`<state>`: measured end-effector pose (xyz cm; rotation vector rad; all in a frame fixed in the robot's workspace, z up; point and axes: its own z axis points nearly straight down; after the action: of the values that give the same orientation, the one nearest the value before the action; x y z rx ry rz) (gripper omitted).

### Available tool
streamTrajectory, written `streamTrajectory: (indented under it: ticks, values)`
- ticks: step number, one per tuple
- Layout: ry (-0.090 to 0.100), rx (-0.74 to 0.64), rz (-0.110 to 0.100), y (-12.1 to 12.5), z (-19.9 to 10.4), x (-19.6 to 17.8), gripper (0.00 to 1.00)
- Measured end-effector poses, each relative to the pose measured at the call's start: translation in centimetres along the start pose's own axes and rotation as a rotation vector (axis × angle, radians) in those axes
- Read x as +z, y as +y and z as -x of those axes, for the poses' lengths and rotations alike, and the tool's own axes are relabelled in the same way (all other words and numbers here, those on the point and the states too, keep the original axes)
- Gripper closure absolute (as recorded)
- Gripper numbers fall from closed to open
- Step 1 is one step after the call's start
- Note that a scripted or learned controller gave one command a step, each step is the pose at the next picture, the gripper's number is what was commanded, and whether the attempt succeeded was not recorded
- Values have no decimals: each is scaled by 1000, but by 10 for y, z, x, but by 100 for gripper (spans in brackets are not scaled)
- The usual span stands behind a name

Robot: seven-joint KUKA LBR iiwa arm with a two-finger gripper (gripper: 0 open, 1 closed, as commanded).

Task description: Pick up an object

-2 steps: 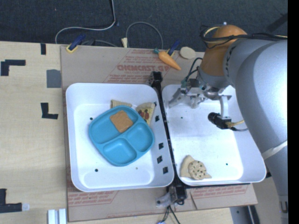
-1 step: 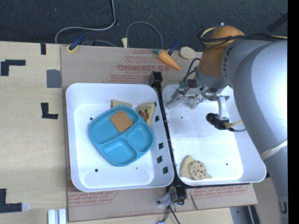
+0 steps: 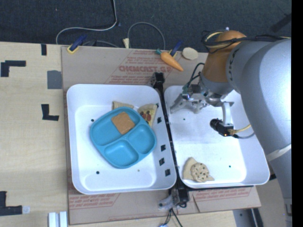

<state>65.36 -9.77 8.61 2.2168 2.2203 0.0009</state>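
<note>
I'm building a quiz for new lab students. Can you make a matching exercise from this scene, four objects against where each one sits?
Objects:
1. blue divided plastic plate
2. tan chocolate-chip cookie
3. orange toy carrot
4. brown square toast piece

Places:
A. on the cardboard behind the bins
B. in the left white bin
C. in a compartment of the plate
D. near the front of the right white bin

Pairs: 1-B, 2-D, 3-A, 4-C
</note>
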Motion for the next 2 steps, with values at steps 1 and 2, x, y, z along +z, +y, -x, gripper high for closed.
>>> streamTrajectory:
  ticks: [1, 2]
  values:
    - [2, -1, -3, 16, 3, 1, 0]
    - [1, -2, -1, 16, 2, -10, 100]
